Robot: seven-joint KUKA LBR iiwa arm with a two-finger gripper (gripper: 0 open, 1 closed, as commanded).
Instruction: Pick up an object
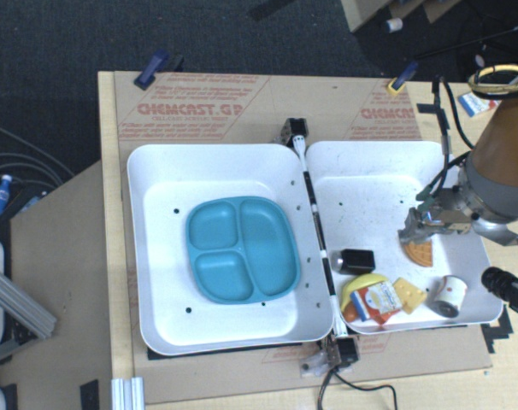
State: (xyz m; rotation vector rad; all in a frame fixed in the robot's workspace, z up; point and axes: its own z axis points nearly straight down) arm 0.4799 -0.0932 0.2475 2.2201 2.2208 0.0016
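Camera view: claw, grip unclear, hovers at right bin's outer edge above pizza slice.

Divided plate in left bin, clutter in right.

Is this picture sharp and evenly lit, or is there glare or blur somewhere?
Camera view: light is even and soft; the white bins look bright but not washed out, the blue plate is crisp with faint shadow, and the gripper and small items beside it look slightly soft.

Blue sectioned plate in a white bin.
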